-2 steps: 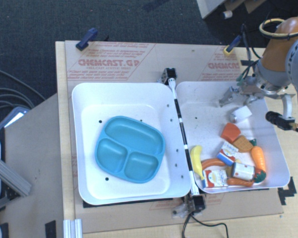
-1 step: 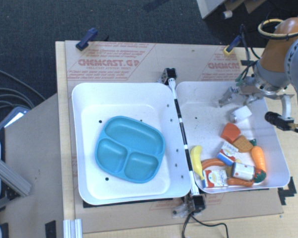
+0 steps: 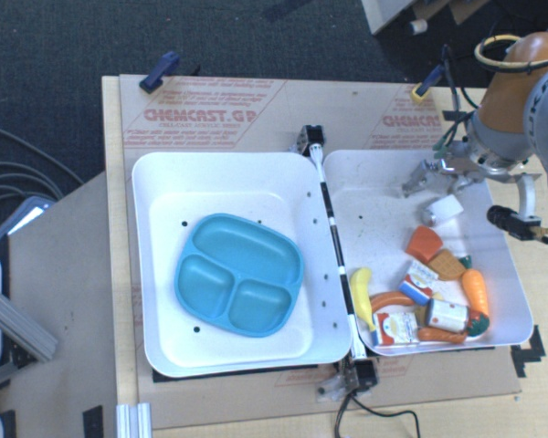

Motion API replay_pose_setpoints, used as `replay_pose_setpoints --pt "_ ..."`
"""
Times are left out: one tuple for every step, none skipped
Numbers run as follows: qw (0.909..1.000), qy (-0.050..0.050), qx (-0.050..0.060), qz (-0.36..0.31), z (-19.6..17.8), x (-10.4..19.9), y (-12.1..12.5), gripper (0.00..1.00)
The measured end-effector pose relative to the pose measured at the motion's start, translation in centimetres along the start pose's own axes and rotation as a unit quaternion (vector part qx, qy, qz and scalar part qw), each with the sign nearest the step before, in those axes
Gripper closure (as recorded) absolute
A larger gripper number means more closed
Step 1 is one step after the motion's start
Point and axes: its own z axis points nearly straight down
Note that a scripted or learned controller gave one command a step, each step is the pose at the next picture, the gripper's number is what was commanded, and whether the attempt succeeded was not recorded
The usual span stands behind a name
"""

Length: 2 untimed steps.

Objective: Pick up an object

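White plastic forms the two shallow bins, set side by side on a cardboard-covered bench (image 3: 219, 108) and joined along a dark central seam. Left bin (image 3: 155, 245): holds a blue three-compartment tray (image 3: 239, 274) lying flat near its middle, with bare floor on all sides of the tray and the widest margin toward the far wall. Right bin (image 3: 365, 190): its far half is open floor; its near half is crowded with toy food. A yellow banana (image 3: 361, 297) lies along the seam-side wall. Beside it sit a red-and-white packet (image 3: 397, 325), a small white carton (image 3: 448, 316), an orange block (image 3: 425, 243), a brown cracker-like piece (image 3: 447, 265) and an orange carrot (image 3: 476, 290) close to the right wall. Several of these pieces touch or overlap near the front rim.

Arm: grey with an orange band, entering from the right over the far right corner of the right bin. Gripper (image 3: 438, 179): hangs above the open far floor of that bin, fingers spread apart with nothing between them. A small white block (image 3: 443, 210) lies just beside and nearer the camera than the fingertips, apart from them. The orange block lies a little farther toward the camera, and the remaining pile farther still.
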Motion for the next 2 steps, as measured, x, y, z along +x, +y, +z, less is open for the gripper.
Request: replay_pose_setpoints --pt "1.0000 -0.004 -0.001 0.001 0.06 0.93 -0.10 0.00" --pt "1.0000 -0.004 -0.002 0.002 0.07 0.49 -0.10 0.00"
